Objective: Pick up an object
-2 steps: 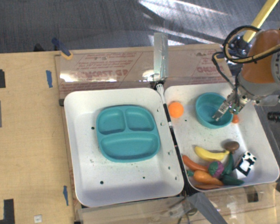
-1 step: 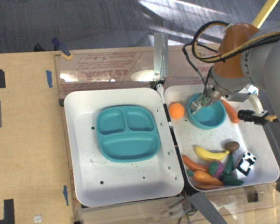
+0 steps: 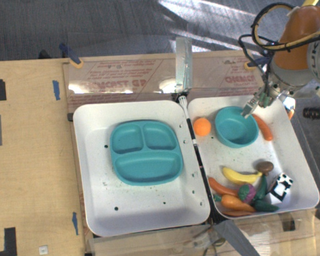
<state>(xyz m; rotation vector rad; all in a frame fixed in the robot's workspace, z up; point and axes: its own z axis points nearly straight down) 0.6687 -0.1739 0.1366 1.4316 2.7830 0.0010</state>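
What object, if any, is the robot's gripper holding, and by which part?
Cannot be told: the gripper sits at the round teal plastic bowl rim, too small to judge.

Teal bowl (image 3: 235, 127) upright at rear of right bin (image 3: 305, 169). Orange ball (image 3: 202, 127) just left of it; carrot (image 3: 264, 127) just right. Yellow banana (image 3: 241, 175) lying mid-bin. Heaped at front: carrots (image 3: 230, 197), brown mushroom (image 3: 263, 167), black-and-white die (image 3: 282, 186).
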